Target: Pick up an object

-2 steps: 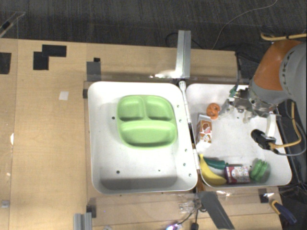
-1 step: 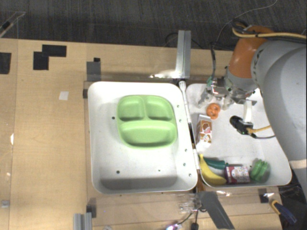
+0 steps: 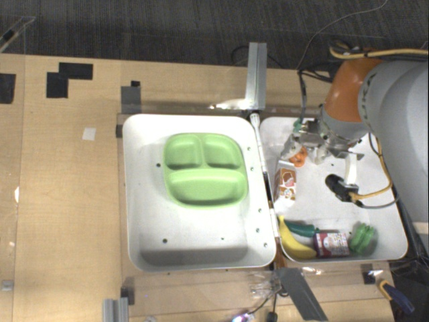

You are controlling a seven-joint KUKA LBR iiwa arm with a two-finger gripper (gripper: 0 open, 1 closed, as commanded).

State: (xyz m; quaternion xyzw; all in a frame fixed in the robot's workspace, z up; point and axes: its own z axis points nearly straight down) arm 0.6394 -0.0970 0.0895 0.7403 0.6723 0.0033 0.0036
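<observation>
Gripper (image 3: 303,146) low in right bin (image 3: 395,243), far end; finger state can't be told. Small orange piece (image 3: 299,157) just beside it. Glossy snack packet (image 3: 287,183), curved banana (image 3: 295,243), bottle (image 3: 332,241) nearer. Smooth green divided tray (image 3: 204,168) in left bin (image 3: 144,200).

Light wooden bench (image 3: 60,200), black patches (image 3: 67,79) on its top, dark grey carpet (image 3: 167,15) beyond it

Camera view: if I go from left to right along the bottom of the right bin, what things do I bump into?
Yellow banana → dark red bottle → green round thing. A teal piece lies over the banana, so I left it out.
</observation>
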